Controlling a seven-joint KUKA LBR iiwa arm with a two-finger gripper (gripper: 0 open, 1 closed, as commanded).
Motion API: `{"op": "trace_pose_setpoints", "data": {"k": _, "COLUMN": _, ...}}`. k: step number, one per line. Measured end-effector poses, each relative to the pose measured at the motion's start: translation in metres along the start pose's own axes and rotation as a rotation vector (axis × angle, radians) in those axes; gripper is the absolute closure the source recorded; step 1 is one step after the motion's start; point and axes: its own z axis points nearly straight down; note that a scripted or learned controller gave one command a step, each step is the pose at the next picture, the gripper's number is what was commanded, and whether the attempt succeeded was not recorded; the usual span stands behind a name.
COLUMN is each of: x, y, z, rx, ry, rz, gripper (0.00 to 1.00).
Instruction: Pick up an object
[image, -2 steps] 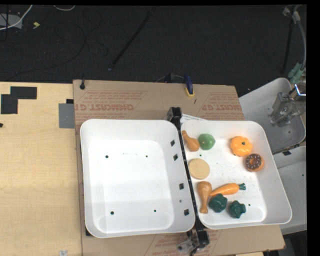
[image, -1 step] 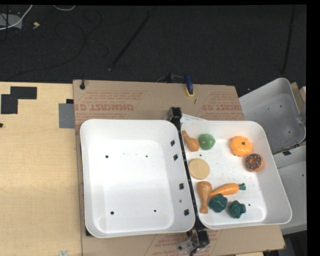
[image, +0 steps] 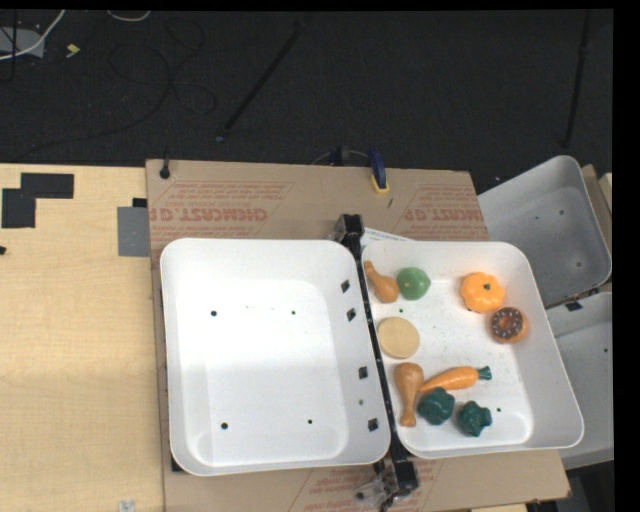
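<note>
Free room and obstacles. We found the left bin (image: 260, 350) open across its whole floor. In the right bin (image: 545, 400) we counted obstacles along its left side and lower centre: two drumsticks (image: 381, 283) (image: 407, 390), a green ball (image: 413, 282), a tan disc (image: 399, 337), a carrot (image: 455, 378) and two dark green pieces (image: 436, 407) (image: 473, 418). A pumpkin (image: 483, 292) and a doughnut (image: 507, 324) stood at upper right. We saw open floor at mid-bin, between the disc and doughnut, and along the lower right rim.
</note>
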Motion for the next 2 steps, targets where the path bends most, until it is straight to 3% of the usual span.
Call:
{"op": "trace_pose_setpoints", "data": {"k": 1, "x": 0.039, "y": -0.001, "z": 0.16, "rx": 0.017, "ry": 0.007, "rz": -0.006, "gripper": 1.0}}
{"op": "trace_pose_setpoints", "data": {"k": 2, "x": 0.06, "y": 0.0, "z": 0.023, "rx": -0.014, "ry": -0.001, "rz": -0.009, "gripper": 1.0}}
